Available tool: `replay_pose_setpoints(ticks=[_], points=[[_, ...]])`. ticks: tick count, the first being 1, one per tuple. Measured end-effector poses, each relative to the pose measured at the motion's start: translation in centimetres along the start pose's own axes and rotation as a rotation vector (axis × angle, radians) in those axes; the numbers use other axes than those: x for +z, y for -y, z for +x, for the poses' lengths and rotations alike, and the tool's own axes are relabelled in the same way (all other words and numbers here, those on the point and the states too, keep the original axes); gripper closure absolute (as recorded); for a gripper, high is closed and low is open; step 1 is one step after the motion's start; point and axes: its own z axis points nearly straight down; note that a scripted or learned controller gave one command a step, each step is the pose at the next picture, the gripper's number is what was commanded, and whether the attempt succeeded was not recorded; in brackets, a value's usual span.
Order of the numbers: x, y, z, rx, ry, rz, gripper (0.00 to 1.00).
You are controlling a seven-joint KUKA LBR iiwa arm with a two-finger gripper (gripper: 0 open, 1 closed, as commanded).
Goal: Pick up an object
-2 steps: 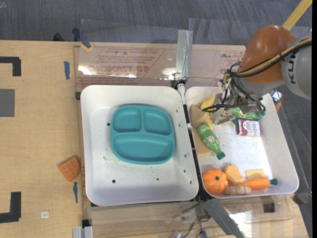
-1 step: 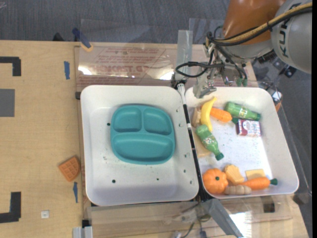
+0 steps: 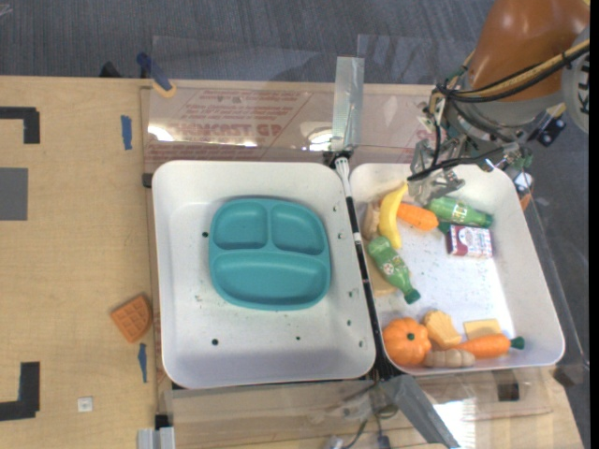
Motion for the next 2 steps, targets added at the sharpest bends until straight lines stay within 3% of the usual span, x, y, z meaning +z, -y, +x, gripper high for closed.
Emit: replay_pose_setpoints(ticks=[1, 2], points=[[-0.1, -0.2, -0.2, -0.003, 0.002, 0.000, 0.00], [10.7, 1.4, 5.6, 0.186, -0.006, -0.005, 0.00]])
